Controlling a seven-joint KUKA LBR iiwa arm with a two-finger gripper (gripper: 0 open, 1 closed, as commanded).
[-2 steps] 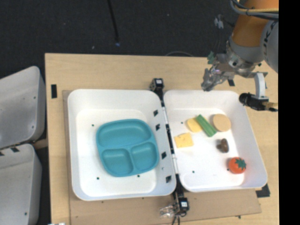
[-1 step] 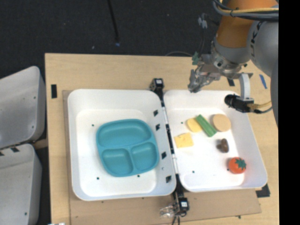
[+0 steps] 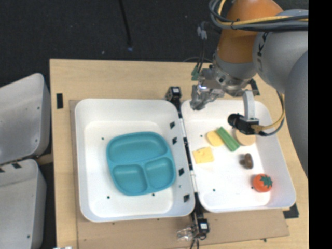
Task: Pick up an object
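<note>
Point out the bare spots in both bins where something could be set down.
Left bin: a bare strip all round the teal tray, widest along the far side.
Right bin: bare near-left corner, below the yellow block and left of the tomato.
Crowded: the green stick, brown lump and gripper at the far rim.

A teal compartment plate [image 3: 140, 162] lies in the left white bin [image 3: 88, 201]. Both bins sit side by side on a light wooden bench [image 3: 62, 82], the right bin [image 3: 282, 191] touching the left.
</note>
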